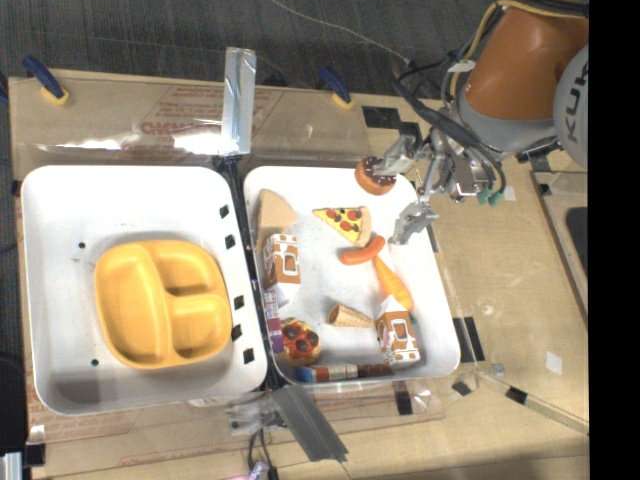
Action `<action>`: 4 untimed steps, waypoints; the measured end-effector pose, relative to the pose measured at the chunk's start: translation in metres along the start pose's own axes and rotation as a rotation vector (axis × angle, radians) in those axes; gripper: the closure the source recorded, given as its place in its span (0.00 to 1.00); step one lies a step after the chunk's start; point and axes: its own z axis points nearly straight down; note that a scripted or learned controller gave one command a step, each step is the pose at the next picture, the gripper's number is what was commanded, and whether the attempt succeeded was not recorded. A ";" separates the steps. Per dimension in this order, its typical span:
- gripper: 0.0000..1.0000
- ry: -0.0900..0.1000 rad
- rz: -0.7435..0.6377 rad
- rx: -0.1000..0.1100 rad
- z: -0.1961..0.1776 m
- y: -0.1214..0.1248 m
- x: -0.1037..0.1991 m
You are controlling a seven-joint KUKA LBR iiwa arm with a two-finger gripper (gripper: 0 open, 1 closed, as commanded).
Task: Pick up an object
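The gripper (pixel 397 160) sits at the far right rim of the right bin (pixel 440 298), and a small chocolate doughnut (pixel 376 174) shows pinched between its fingers, just above that rim. Just below it lie a pizza slice (pixel 343 222) and a sausage (pixel 361 251), with a carrot (pixel 394 283) nearer the right wall. The bin's middle floor is bare. The left bin (pixel 45 208) holds a yellow divided tray (pixel 163 303), well apart from the gripper.
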 end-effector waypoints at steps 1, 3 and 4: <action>0.00 0.009 0.004 -0.003 0.100 -0.026 -0.008; 0.00 -0.003 -0.012 -0.001 0.179 -0.025 0.082; 1.00 -0.012 -0.020 0.000 0.167 -0.023 0.078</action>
